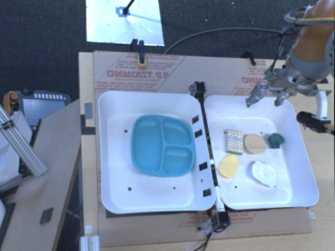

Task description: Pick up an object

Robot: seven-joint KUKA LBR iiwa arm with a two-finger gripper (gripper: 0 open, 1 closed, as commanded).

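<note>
End effector (267, 94) hangs above the right bin's (301, 192) far rim, fingers spread, holding nothing. The objects lie toward its 6 o'clock: patterned sponge (234, 141), tan disc (255, 144), green toy (275, 139), yellow piece (229, 167), white piece (264, 173). The left bin (112, 192) holds a blue divided plate (162, 144). Both bins rest on a board-covered bench (157, 69); dark carpet (42, 35) lies beyond.

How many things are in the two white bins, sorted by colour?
Blue: 1, the blue plastic divided plate in the left bin.
Yellow: 1, the pale yellow flat piece.
Tan: 1, the tan round piece.
Green: 1, the small dark green lump.
White: 1, the white crumpled lump.
Patterned: 1, the speckled yellow-green rectangular block.
Total: 6
</note>
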